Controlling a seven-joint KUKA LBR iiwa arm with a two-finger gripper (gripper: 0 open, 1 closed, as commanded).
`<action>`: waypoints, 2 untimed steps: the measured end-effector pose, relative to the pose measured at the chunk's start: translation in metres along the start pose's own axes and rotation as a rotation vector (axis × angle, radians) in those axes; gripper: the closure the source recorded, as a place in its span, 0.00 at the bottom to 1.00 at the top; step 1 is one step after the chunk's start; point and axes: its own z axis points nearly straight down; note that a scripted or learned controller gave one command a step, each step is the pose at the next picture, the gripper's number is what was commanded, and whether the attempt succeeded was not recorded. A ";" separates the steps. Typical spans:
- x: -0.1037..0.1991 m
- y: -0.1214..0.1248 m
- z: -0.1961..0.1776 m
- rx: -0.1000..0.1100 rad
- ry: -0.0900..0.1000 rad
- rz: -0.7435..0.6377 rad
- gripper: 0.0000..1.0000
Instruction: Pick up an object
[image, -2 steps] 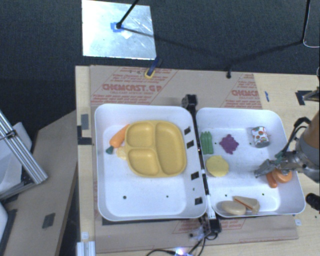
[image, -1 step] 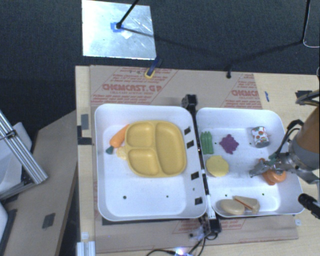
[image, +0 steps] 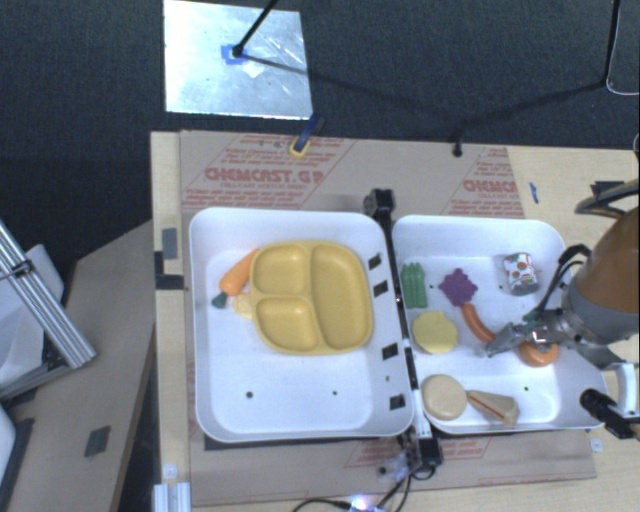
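Note:
My gripper (image: 507, 341) reaches in from the right and hangs low over the right bin (image: 545, 236). Its tip is at the lower end of an orange sausage-shaped toy (image: 474, 321). A round orange piece (image: 541, 353) lies just right of the tip, partly under the wrist. Close by are a yellow disc (image: 435, 332), a purple grape cluster (image: 458, 286), a green ridged piece (image: 413, 284), a small printed can (image: 518, 271), a tan round cookie (image: 444, 396) and a sandwich wedge (image: 493, 406). Nothing is seen lifted.
The left bin (image: 215, 400) holds a yellow divided plate (image: 305, 297) with a toy carrot (image: 236, 273) against its left edge. A black hinge strip (image: 398, 310) runs between the bins. Cardboard lies under both bins, and a shiny metal sheet (image: 237, 60) is behind them.

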 end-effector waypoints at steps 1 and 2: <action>-0.006 0.001 -0.013 -0.012 -0.021 0.003 1.00; -0.002 -0.002 -0.058 0.007 -0.011 0.006 1.00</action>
